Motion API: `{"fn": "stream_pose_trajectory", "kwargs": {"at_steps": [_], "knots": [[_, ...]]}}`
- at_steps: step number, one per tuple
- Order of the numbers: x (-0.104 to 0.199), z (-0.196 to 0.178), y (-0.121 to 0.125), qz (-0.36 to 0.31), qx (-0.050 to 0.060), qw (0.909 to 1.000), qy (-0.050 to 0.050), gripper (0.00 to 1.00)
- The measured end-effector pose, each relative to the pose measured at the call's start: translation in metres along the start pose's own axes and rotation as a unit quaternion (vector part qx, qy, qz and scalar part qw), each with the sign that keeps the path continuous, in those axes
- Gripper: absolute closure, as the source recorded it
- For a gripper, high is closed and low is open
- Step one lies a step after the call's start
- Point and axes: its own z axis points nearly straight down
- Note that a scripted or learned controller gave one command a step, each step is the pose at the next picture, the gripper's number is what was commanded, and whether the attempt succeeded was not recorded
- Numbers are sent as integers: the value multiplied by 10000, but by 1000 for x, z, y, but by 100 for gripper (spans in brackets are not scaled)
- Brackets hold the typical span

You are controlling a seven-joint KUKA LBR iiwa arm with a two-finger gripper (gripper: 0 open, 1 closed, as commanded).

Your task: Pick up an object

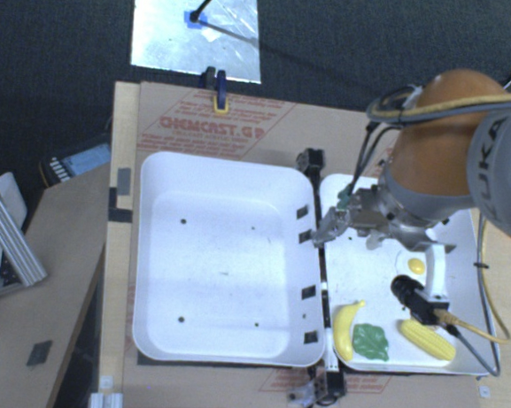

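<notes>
The right bin [358, 279] holds a yellow banana [344, 329] at its front left. A flat green leafy piece [370, 342] lies right beside the banana. A yellow corn cob [427, 339] lies at the front right. A small white piece with a yellow centre [415, 265] sits further back, partly under the arm. My gripper [344, 228] hangs low over the left part of the right bin, close to the wall shared with the left bin. It is well behind the banana, and I see nothing held in it.
The left bin [151, 234] is wide, white and shallow. Black clips [310, 292] line the wall between the bins. The bulky orange-and-grey arm [448, 136] covers the back of the right bin. A blue and yellow clamp [218, 89] stands behind the bins.
</notes>
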Motion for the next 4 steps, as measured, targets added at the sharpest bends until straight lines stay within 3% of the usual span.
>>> {"fn": "stream_pose_trajectory", "kwargs": {"at_steps": [1, 2, 3, 4], "knots": [[52, -79, 23, 1, -74, 10000, -2, 0], [91, 53, 53, 12, 15, 10000, -13, 0], [130, 174, 3, 11, -24, 10000, -11, 0], [53, 65, -46, 81, -58, 9999, -18, 0]]}}
